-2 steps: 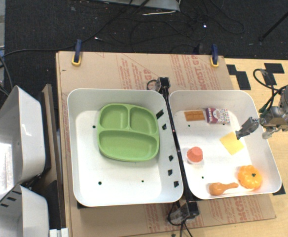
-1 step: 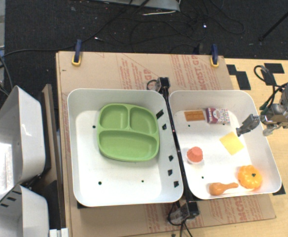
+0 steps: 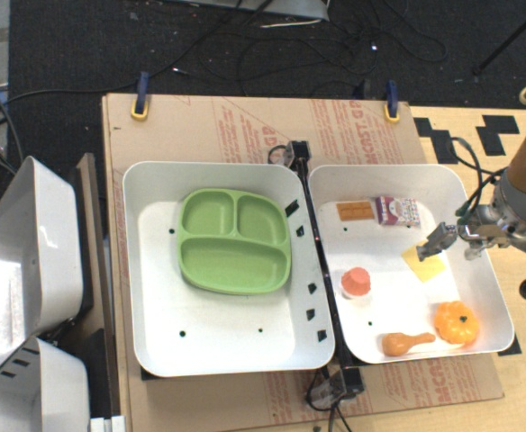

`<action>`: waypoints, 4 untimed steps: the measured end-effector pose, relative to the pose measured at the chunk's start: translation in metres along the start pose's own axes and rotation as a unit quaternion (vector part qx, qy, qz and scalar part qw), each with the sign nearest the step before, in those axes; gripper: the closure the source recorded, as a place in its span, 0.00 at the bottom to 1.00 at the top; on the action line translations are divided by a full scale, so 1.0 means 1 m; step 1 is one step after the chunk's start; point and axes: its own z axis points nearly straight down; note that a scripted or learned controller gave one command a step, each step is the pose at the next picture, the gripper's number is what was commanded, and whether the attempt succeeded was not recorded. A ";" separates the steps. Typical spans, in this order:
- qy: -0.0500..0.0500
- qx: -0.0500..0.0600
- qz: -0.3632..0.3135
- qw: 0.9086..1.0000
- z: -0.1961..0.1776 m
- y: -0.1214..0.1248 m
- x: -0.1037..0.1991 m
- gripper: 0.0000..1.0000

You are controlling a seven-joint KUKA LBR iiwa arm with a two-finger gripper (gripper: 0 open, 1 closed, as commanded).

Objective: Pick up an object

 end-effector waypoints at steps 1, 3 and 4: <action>0.000 0.000 0.000 1.000 0.059 -0.005 0.008 0.00; 0.000 -0.002 0.001 1.000 0.087 -0.005 0.009 1.00; -0.002 -0.005 0.001 1.000 0.034 -0.001 -0.002 1.00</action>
